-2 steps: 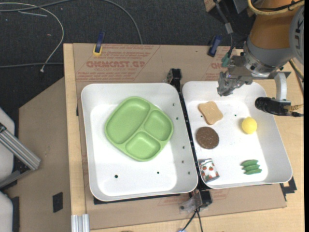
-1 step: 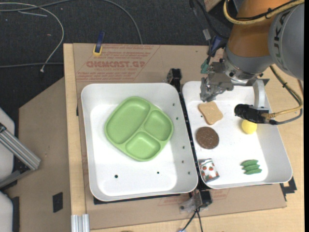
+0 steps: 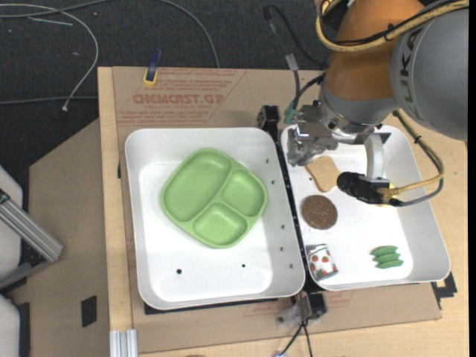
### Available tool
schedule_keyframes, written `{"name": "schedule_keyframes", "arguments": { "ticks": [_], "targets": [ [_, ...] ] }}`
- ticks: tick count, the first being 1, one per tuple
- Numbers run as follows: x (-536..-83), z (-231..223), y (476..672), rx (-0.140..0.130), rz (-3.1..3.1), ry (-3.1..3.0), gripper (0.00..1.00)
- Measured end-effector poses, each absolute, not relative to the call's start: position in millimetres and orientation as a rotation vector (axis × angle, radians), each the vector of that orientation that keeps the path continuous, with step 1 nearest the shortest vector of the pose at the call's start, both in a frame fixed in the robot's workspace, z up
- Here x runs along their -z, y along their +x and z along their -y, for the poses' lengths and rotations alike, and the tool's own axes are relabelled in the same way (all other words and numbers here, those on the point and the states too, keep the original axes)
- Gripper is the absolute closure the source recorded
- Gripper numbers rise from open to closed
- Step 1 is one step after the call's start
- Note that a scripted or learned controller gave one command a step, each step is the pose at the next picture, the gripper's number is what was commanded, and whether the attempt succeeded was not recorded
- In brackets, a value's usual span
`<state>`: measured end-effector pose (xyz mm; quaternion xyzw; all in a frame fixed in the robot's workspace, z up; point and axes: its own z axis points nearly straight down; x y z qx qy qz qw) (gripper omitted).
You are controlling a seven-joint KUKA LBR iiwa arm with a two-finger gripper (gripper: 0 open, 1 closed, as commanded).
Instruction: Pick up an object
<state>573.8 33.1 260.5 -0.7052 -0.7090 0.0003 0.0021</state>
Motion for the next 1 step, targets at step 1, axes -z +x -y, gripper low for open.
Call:
{"name": "schedule_keyframes", "arguments": {
  "ticks": [1],
  "targets": [
    [-243.9,-87.1,543.1,-0.004,2.224,-2.21,1.0]
  ]
}}
